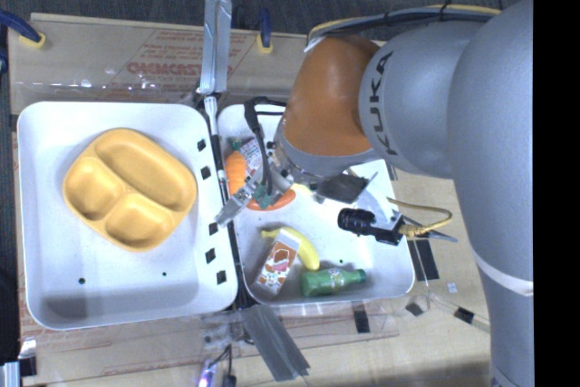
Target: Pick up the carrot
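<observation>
In the right bin, end effector touching the carrot

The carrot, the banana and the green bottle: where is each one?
carrot (236, 172), camera view, on its orange body beside the bin's left wall.
banana (304, 249), camera view, on its yellow curved middle.
green bottle (332, 281), camera view, on its body.

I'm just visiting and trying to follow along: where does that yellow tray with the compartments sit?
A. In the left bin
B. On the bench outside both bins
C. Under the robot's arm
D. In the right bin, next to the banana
A: the yellow tray lies in the left bin, while the banana, green bottle and carrot are in the right bin.
</observation>
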You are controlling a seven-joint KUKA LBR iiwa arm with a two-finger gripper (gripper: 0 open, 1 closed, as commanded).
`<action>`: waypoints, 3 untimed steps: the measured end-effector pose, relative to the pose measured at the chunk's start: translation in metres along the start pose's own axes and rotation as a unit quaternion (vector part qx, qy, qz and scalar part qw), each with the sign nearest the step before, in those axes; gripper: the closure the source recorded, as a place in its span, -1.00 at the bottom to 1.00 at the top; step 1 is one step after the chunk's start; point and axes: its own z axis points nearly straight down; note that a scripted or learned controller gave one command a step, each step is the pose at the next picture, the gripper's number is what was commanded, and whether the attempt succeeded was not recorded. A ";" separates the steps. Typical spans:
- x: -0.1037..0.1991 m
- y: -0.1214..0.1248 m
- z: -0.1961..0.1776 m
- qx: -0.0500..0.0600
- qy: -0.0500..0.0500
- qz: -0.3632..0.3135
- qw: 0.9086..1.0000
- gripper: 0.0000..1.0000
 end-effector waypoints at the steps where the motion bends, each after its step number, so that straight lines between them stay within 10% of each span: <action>1: 0.041 0.046 -0.001 -0.001 -0.001 -0.027 1.000 -1.00; 2: 0.007 0.054 -0.060 -0.001 -0.001 0.075 0.997 -1.00; 3: 0.025 0.021 0.001 0.001 0.000 0.091 0.996 -1.00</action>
